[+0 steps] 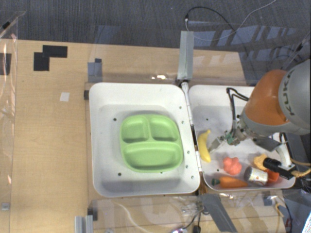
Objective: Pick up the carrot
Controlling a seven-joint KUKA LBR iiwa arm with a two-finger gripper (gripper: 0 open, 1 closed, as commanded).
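Your carrot lies at the near wall of the right bin, beside the pink toy – crowded there, so approach is tight. The hand hovers near the banana, open, gripping nothing.

A single fixed camera hangs above the bench and looks down at a slant, far enough back to take in both white bins, the left bin and the right bin, side by side. Dark carpet fills the top of the frame, and the arm enters from the right.
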